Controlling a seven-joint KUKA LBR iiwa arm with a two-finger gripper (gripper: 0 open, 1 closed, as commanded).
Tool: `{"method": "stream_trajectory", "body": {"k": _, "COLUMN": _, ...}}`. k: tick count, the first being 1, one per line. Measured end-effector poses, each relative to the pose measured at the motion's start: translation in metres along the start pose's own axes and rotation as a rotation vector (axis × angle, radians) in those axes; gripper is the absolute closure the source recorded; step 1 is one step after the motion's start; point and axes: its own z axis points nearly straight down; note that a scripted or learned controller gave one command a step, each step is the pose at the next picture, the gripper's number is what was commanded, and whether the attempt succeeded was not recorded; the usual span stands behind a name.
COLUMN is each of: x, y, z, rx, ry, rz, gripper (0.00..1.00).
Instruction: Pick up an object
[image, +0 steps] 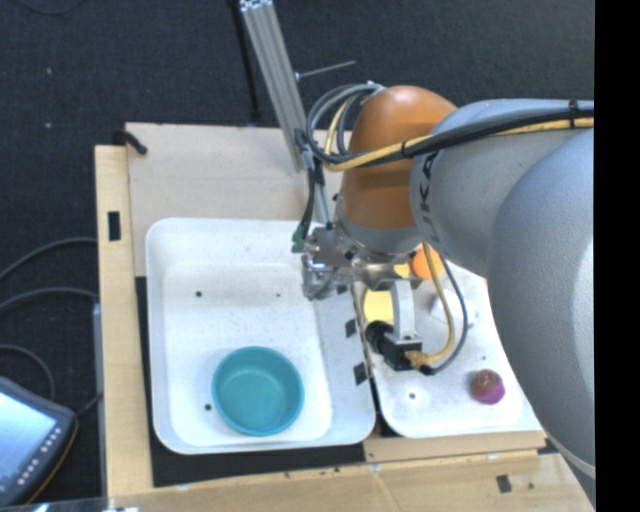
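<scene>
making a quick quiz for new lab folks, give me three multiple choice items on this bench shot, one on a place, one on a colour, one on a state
1. Where does the bowl sit?
A. near front corner of the left bin
B. in the right bin
C. on the floor

2. What colour is the small ball in the right bin?
A. green
B. purple
C. white

3. How does the bowl stand?
A. upside down
B. on its side
C. upright, opening up

Answers:
1 A, it rests on the left bin's floor near the front corner.
2 B, it looks purple against the white bin.
3 C, its round rim and hollow inside face the camera.
</scene>
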Motion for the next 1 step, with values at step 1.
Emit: {"method": "stream_trajectory", "body": {"k": 1, "x": -0.0025, "y": 0.0001, "z": -0.0009, "rx": -0.001, "ry": -0.001, "rz": 0.003, "gripper": 0.00}}
